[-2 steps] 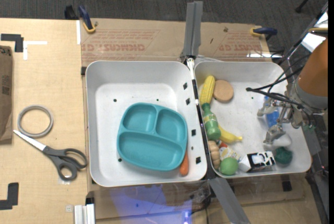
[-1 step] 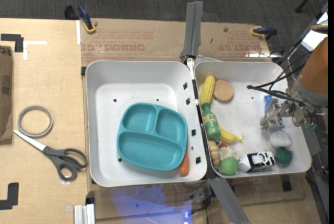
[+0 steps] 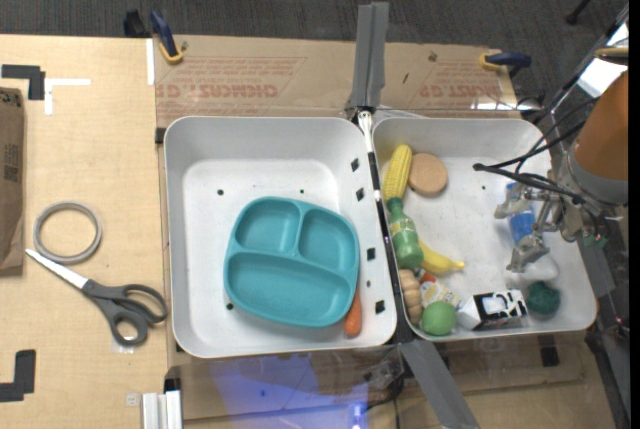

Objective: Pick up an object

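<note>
Gripper hangs low over the right white bin; whether it has closed on anything I cannot tell. Just beneath it a dark green round object and a white piece offer likely picks.

Out on the wooden bench to the left of the bins, a roll of tape lies flat, and a pair of grey-handled scissors rests just below it, blades pointing up and left, nearly touching the roll. A brown paper bag sits at the far left edge. Behind the bins runs a sheet of printed cardboard, pinned by a blue and yellow clamp at its left corner and a blue clamp near its right.
</note>
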Controlling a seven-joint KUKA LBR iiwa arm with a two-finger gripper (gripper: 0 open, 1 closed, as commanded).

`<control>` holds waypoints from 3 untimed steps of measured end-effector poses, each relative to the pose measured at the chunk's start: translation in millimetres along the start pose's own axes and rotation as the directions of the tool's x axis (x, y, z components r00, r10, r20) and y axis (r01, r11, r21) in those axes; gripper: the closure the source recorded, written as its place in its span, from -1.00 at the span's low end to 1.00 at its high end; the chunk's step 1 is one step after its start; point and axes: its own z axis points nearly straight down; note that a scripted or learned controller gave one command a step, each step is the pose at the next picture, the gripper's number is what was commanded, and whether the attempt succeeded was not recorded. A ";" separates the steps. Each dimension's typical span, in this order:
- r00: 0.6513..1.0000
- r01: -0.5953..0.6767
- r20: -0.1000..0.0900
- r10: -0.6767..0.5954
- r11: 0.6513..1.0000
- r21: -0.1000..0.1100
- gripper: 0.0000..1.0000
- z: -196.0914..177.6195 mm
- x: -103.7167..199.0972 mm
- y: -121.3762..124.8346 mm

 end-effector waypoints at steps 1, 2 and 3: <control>0.996 -0.086 -0.005 0.086 0.996 -0.001 -1.00 10.1 26.5 -2.0; 0.993 -0.116 0.030 0.116 0.993 0.003 -1.00 1.5 61.9 27.2; 0.985 -0.171 0.026 0.171 0.985 -0.002 -1.00 2.4 61.8 21.3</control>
